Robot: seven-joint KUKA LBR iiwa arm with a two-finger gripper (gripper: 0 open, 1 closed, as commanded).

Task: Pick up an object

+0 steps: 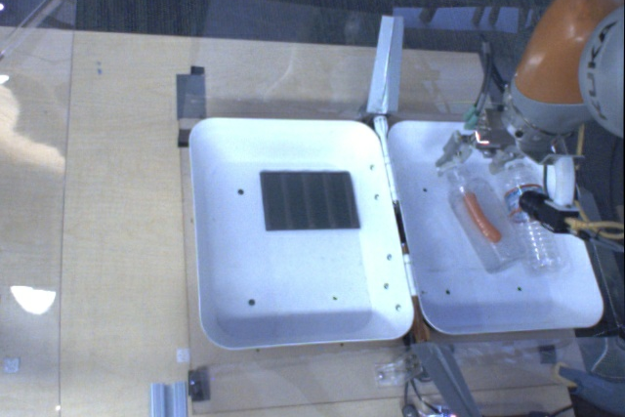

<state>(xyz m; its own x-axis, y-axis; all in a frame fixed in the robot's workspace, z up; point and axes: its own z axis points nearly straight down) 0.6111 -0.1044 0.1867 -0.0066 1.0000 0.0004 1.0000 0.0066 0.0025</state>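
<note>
Two white bins side by side. Starting left, the left bin (225,298) just has a dark ribbed mat (309,200) lying flat near its middle. Over in the right bin (439,303) there's a clear plastic packet (485,228) with an orange stick inside, and just right of it a clear plastic bottle (535,237) on its side. Both look light, slick and crinkly; I'd pinch the bottle across its body. The gripper (477,138) sits over the bin's back edge, apart from both. Can't tell how its fingers stand.
</note>
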